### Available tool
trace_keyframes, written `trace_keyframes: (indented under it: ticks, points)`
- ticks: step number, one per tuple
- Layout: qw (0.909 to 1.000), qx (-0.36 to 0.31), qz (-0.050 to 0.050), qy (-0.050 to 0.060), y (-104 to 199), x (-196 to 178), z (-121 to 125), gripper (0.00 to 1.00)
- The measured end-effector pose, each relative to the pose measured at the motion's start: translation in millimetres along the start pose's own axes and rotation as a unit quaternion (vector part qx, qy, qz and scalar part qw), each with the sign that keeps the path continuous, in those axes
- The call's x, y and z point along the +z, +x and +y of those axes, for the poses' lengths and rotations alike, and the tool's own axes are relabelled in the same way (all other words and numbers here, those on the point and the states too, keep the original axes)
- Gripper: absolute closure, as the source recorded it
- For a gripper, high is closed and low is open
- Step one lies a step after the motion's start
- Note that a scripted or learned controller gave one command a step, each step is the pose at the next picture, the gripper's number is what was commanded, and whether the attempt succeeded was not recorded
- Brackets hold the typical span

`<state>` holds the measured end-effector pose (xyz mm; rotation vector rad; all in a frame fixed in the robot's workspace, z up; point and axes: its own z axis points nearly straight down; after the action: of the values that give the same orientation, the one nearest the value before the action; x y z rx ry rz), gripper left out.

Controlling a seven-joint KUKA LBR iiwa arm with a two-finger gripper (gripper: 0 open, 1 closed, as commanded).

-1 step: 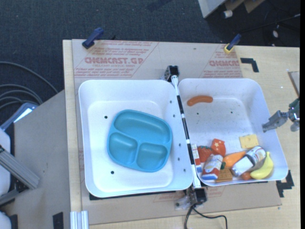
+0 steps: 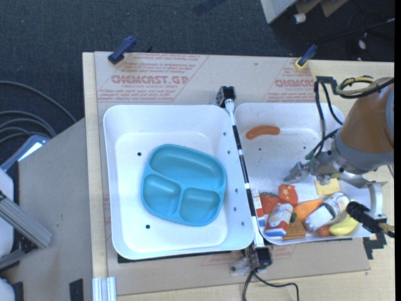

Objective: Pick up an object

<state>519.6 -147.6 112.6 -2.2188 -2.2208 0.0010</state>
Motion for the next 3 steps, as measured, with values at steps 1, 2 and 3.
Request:
trace_keyframes:
  ticks: [1,2,3]
  points:
    - [1.0,0.0,0.001,0.001,45.6,28.7,9.8,0.0]
    - [1.0,0.001,0.0,0.0,44.9,18.7,10.0,1.0]
    - [1.0,0.0,-0.001,-0.002,27.5,-78.7,47.1,1.0]
